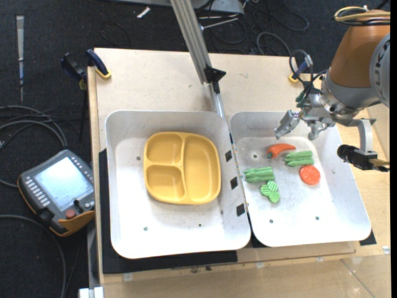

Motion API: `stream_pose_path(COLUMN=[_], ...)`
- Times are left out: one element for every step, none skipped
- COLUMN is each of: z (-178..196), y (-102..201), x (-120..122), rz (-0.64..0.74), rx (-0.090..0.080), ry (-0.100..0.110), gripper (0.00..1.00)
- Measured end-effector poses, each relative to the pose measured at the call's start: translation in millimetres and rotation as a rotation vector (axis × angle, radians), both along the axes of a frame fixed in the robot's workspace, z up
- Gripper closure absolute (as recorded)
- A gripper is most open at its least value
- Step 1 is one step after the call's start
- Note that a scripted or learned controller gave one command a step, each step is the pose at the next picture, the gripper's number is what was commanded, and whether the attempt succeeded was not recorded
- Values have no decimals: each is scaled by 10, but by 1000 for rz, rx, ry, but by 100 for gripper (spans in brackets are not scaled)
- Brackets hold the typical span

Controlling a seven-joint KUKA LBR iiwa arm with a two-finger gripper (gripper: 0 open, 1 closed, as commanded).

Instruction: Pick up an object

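Note:
In the right bin [347,219] lie several toy foods: an orange carrot-like piece [281,148], a green pod [299,159], a red-orange round slice [309,175], a long green piece [258,174] and a small green ridged piece [270,192]. My gripper [301,128] hangs over the bin's back part, just above and behind the carrot piece. Its two fingers [286,125] are spread apart with nothing between them.
The left bin [124,228] holds a yellow divided tray [183,167]. A slanted metal pole [193,33] rises from the divide between the bins. A teach pendant [56,191] lies on the floor to the left. Clamps sit at the bench's back corners.

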State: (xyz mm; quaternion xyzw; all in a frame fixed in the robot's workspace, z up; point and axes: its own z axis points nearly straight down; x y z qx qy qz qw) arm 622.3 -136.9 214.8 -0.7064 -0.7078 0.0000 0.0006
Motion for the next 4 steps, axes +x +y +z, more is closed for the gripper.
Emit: stream_pose_path(z=[3, -487, -932, -1211], y=[0, 15, 12, 19], x=[4, -95, -151, -153], rz=[0, -2, -2, -2], rx=[0, -1, -1, -1], ry=[-1, 4, 4, 2], gripper=[0, 0, 0, 0])
